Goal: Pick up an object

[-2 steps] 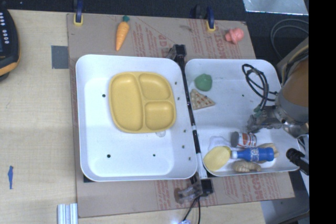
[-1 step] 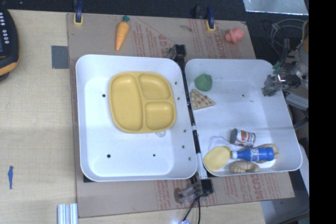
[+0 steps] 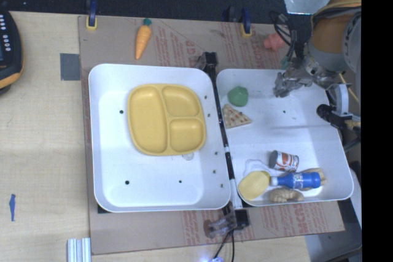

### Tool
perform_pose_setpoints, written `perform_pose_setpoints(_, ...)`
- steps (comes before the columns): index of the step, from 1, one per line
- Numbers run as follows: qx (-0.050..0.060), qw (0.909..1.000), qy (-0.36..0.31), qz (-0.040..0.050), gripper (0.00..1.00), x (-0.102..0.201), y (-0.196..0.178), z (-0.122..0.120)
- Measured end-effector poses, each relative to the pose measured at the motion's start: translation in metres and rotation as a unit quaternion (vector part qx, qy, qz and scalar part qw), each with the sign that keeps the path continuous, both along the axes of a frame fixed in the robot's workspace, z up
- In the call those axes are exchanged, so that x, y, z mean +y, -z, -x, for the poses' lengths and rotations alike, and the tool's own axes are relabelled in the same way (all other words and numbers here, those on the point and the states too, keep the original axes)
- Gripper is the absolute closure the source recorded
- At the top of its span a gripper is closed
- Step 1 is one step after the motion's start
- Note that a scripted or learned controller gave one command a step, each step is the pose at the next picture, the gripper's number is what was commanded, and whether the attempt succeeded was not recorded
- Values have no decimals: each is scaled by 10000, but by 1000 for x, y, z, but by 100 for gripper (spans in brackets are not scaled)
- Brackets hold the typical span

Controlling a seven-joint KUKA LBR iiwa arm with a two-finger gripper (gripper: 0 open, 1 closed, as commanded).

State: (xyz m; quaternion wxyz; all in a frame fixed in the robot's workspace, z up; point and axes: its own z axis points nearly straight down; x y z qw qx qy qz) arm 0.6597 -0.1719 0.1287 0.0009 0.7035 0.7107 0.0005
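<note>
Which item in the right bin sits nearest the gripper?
The round green ball, upper left of the right white bin, sits nearest the gripper; the waffle wedge, can and blue bottle lie farther off.

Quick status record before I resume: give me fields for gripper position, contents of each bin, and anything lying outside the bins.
gripper: above the upper part of the right bin, nothing seen between its fingers
left bin: holds a yellow divided plate
right bin, upper left: green ball, waffle wedge
right bin, lower edge: small can, blue bottle, yellow round piece, tan item
outside bins: toy carrot on the board above the left bin
</note>
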Motion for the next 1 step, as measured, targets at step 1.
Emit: perform_pose_setpoints(1, 21, 10000, 49, -6, 0, 2, -62, 48)
